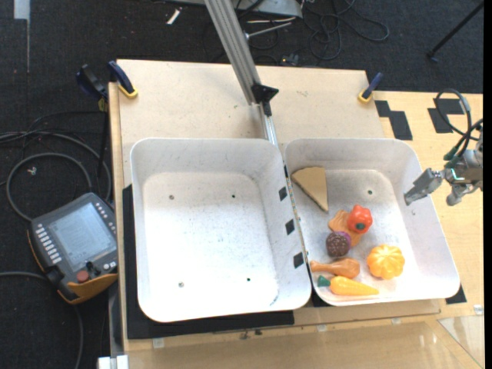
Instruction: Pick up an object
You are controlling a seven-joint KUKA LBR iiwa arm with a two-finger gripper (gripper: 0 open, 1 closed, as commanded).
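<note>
The right bin (pixel 388 154) holds several toy foods: a tan wedge (pixel 312 186), a red pepper (pixel 359 218), a dark purple berry (pixel 337 244), an orange pumpkin (pixel 385 260), a tan drumstick (pixel 336 267) and a carrot (pixel 353 287). My gripper (pixel 440 187) hangs at the right bin's right rim, above and to the right of the foods. Its two grey fingers (pixel 421 186) are spread apart with nothing between them.
The left bin (pixel 154 160) sits beside the right one, sharing a middle wall. A slanted metal pole (pixel 234 41) rises from behind the bins. A teach pendant (pixel 74 244) lies on the floor at the left. Clamps mark the bench's back corners.
</note>
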